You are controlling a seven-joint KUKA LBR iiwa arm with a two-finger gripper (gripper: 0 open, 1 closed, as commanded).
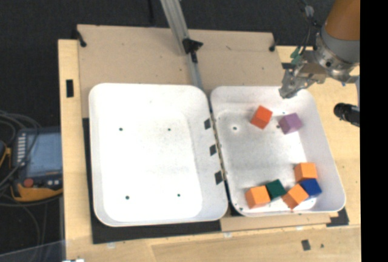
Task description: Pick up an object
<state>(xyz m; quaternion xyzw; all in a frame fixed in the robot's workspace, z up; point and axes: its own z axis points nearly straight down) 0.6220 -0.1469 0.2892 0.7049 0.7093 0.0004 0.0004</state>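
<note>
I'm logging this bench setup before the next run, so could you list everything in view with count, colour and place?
bins: 2, white, side by side on the bench; left bin, right bin.
red-orange cube: 1, upper middle of the right bin.
purple cube: 1, just right of it.
orange cubes: 3, near the right bin's bottom edge.
green cube: 1, between two orange ones.
blue cube: 1, bottom right corner.
metal rail: 1, grey, slanting above the bins.
handheld controller: 1, with cables, at the far left.
arm: 1, grey and orange, top right.
gripper: 1, over the right bin's top edge.
</note>
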